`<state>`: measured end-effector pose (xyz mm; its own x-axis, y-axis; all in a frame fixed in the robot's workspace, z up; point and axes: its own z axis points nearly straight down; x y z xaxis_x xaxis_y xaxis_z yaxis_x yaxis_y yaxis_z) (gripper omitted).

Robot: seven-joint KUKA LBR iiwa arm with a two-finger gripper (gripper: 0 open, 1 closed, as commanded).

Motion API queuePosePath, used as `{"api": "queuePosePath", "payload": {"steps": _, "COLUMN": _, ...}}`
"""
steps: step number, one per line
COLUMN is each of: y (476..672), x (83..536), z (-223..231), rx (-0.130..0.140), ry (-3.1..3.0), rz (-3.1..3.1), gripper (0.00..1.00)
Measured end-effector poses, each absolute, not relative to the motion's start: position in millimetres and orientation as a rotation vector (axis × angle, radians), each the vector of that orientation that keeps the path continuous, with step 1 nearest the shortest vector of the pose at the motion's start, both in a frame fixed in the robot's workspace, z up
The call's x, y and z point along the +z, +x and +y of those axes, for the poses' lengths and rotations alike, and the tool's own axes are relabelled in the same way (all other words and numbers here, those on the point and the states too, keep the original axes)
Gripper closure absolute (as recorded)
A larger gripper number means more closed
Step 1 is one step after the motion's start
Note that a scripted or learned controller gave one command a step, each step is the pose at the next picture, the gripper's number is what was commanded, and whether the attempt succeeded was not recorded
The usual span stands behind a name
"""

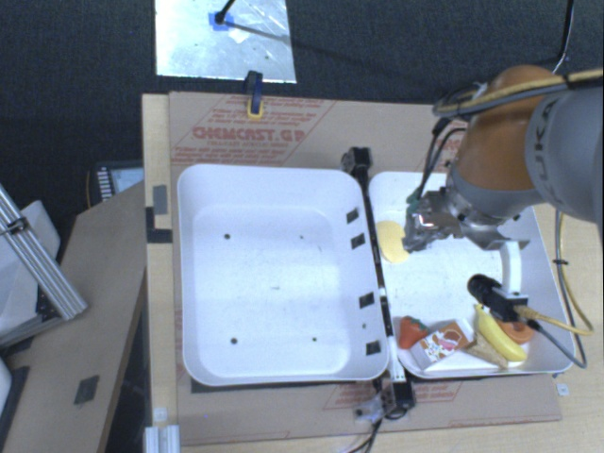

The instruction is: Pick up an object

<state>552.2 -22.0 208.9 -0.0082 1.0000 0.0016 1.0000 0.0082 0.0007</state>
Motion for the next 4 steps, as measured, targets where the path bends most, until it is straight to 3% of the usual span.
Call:
{"api": "queuePosePath", "payload": {"steps": 1, "y": 510.2, "x": 288, "z": 44, "rx": -0.012, "ry": -2.209, "rz": -2.236, "gripper": 1.00}}
{"api": "queuePosePath", "payload": {"steps": 2, "y": 501.3, "x": 466, "z": 117, "rx": -0.031, "ry": -2.215, "rz": -2.241, "gripper": 1.00}}
{"api": "queuePosePath", "payload": {"steps": 3, "y": 485.5, "x": 394, "z": 157, "rx": 0.004, "ry": -2.209, "rz": -2.229, "gripper": 1.00}}
{"api": "queuePosePath", "payload": {"steps": 4, "y": 483.9, "x": 218, "z": 187, "rx": 0.019, "ry": -2.214, "rz": -2.219, "gripper": 1.00}}
